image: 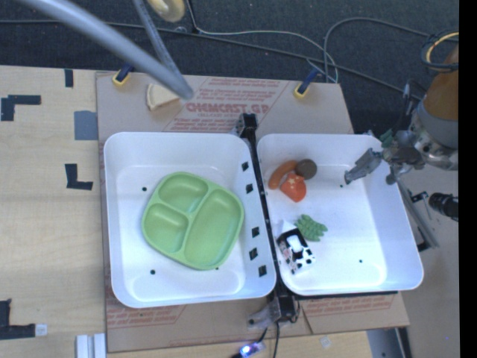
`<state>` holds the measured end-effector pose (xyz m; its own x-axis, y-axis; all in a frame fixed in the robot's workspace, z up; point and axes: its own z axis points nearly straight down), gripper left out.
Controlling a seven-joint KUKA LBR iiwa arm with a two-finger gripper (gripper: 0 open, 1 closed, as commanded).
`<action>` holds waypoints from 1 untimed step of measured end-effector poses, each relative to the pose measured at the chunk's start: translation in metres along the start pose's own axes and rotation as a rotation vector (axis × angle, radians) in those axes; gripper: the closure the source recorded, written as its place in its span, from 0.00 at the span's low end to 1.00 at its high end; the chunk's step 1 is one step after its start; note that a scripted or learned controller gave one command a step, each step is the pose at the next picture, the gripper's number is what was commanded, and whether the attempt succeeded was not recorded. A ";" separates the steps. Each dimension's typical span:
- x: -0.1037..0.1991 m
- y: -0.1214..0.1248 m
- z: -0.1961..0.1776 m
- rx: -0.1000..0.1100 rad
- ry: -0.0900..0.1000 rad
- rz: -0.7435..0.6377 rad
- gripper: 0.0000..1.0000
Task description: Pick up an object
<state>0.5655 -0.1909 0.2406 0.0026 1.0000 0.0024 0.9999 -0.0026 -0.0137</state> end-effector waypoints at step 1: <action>0.001 0.002 -0.007 -0.012 -0.003 -0.004 0.00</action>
<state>0.5681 -0.1904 0.2479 -0.0011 1.0000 -0.0002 1.0000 0.0011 -0.0013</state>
